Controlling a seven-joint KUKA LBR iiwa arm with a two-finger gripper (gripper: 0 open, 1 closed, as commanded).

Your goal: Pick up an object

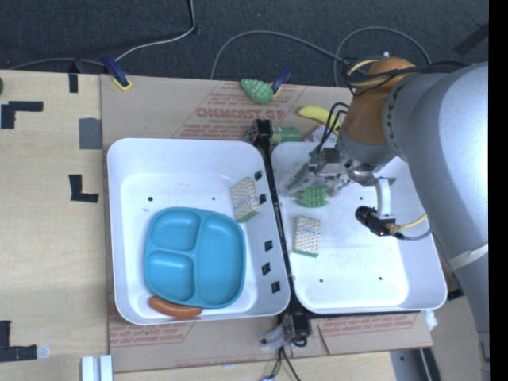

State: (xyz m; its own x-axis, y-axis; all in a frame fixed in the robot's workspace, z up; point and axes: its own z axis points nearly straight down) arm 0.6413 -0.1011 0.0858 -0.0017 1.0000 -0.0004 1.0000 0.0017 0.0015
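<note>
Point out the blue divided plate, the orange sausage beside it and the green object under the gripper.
Blue divided plate point(195, 256): camera view, centre ridge.
Orange sausage point(175, 309): camera view, middle of its length.
Green object point(313, 197): camera view, its middle.

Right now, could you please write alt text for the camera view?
A grey robot arm's gripper hovers over a green object in the right white bin, near a patterned sponge. The left bin holds a blue divided plate, an orange sausage and another sponge.
</note>
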